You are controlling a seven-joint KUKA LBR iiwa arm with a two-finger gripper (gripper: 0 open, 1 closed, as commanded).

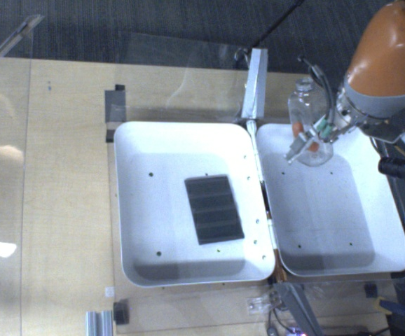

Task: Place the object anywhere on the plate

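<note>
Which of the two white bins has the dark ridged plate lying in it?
The left bin: the dark ridged plate lies flat near its middle. The right bin instead has the pincer at its far corner, by a clear bottle.

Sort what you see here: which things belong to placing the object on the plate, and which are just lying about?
Job: clear bottle, dark ridged plate in the left bin, gripper.
Lying about: right bin, metal bracket behind the bins.

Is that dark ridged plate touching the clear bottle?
Apart. The camera view shows the dark plate lying in the left bin, while the clear bottle is in the right bin, with both rims between them.
</note>
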